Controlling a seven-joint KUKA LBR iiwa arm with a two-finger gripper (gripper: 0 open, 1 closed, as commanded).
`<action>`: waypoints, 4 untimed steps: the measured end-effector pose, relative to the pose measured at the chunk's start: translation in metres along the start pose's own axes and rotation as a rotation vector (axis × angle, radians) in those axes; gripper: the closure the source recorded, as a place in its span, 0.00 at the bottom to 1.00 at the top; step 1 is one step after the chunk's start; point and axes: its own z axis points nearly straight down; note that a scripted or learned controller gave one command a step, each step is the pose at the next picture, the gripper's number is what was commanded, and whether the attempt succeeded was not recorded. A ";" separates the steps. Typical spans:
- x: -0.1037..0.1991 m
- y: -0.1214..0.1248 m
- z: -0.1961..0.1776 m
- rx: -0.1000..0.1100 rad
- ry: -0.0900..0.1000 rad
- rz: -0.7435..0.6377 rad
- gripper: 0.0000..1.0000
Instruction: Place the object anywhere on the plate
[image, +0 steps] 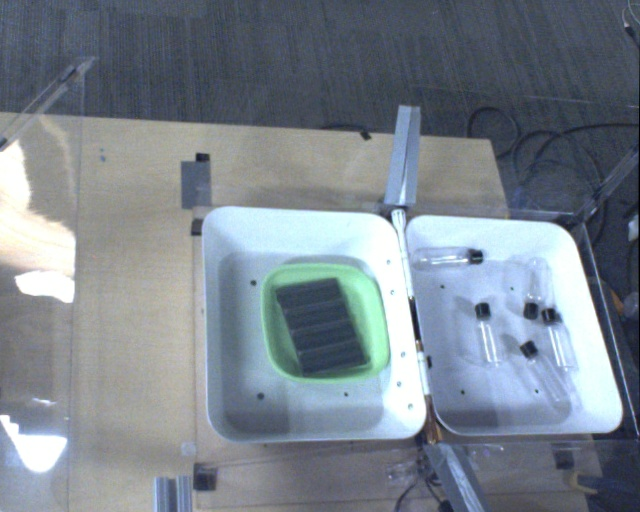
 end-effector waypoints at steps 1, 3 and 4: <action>0.001 -0.004 0.111 0.006 -0.001 0.075 0.00; -0.001 -0.001 0.108 0.005 -0.001 0.156 0.00; -0.006 0.004 0.105 0.003 0.001 0.231 0.00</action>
